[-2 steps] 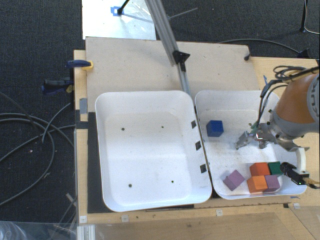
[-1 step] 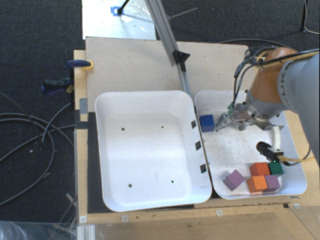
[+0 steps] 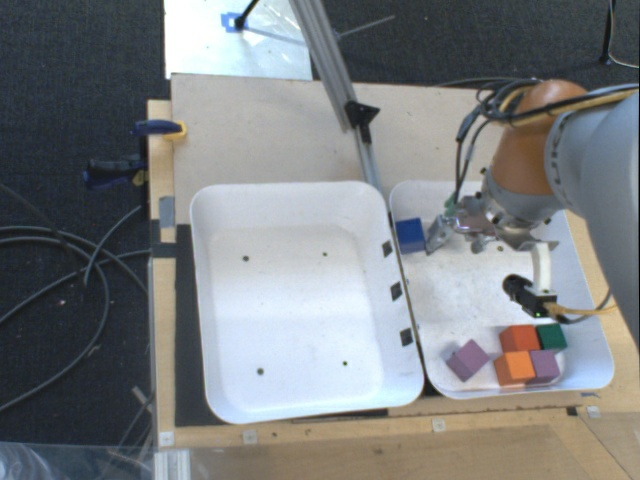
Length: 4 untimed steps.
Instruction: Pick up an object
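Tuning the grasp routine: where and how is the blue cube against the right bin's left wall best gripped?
Judging by its pose, take the small blue cube from above, across its near and far faces. Its left face sits against the right white bin's wall; the claw is beside its right face.

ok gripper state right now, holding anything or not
Gripper: over the right bin, beside the blue block; nothing seen between its fingers, and whether open or shut cannot be told.
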Each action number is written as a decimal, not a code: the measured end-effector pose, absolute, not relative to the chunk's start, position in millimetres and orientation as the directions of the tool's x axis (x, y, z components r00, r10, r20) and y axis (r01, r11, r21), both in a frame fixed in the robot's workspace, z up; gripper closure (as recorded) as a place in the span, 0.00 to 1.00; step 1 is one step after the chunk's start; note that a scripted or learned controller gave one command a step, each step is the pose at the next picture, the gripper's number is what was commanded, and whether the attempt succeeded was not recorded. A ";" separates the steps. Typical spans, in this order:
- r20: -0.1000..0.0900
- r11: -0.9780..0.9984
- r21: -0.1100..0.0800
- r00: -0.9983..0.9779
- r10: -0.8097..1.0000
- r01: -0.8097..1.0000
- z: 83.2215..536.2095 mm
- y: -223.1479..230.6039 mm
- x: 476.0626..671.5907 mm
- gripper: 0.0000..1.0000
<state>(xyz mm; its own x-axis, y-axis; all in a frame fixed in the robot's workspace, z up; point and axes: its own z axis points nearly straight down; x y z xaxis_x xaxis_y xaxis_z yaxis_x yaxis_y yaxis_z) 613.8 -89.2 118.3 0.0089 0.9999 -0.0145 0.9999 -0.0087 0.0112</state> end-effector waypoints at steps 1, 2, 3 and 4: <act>-0.001 0.006 0.010 -0.006 1.000 1.000 195.4 -62.7 609.5 0.00; 0.001 -0.001 -0.008 0.001 1.000 1.000 99.7 -82.1 567.8 0.00; -0.002 0.006 0.008 -0.006 1.000 1.000 91.0 -99.0 640.6 0.00; 0.002 0.002 -0.004 -0.002 1.000 1.000 89.9 -80.3 587.4 0.00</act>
